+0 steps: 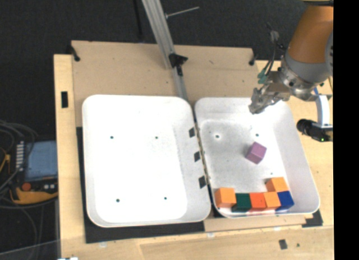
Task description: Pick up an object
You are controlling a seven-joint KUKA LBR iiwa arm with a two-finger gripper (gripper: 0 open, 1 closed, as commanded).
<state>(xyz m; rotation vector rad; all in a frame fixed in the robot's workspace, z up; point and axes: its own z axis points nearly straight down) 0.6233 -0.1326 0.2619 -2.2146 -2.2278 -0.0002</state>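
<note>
A purple cube [256, 153] lies alone near the middle of the right bin [291, 135]. Along that bin's front wall sits a row of cubes: an orange cube [225, 196], a green cube [242, 202], a red-orange cube [257, 200], another orange cube [273, 199] and a blue cube [285, 198], with a brownish-orange cube [276, 184] just behind them. My gripper [258, 104] hangs over the bin's back edge, up and slightly right of the purple cube, well apart from it. Nothing shows between its fingers.
The left bin [140, 158] sits beside the right one, joined by black clips. A slanted metal rail [160, 26] runs from the top of the view down to the bins' shared back corner. Cables and a blue box [39, 161] lie off the bench at left.
</note>
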